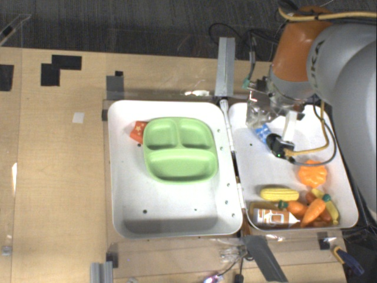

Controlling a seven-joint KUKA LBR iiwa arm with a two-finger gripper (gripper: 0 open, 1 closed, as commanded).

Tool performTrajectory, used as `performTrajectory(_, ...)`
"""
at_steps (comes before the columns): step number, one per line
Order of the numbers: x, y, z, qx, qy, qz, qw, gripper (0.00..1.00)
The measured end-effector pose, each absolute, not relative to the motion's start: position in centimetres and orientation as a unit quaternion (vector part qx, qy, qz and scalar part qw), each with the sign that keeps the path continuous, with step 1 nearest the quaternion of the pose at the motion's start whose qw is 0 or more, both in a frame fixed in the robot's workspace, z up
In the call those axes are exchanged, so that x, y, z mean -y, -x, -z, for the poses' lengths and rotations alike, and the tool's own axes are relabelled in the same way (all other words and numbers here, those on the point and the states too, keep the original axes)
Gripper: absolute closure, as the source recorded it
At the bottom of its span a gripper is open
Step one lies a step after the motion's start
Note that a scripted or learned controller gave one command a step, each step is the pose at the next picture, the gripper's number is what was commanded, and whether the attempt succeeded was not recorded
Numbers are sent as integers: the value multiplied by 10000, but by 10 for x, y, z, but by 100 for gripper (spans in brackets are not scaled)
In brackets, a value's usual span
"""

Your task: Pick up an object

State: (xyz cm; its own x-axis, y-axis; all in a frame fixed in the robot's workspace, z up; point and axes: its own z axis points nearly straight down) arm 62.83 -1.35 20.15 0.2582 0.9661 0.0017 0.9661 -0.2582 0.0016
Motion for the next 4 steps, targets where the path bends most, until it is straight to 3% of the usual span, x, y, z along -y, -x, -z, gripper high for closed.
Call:
performTrajectory(1, 44, -549, -223, -6765, -7364, -15, 8, 100)
performTrajectory(2, 44, -549, -223, -6765, -7365, -15, 8, 0)
performTrajectory(3, 111, -573, -95, -5400, -8417, -17, 8, 0)
performTrajectory(4, 154, -654, -142, -5789, -8154, -20, 23, 0)
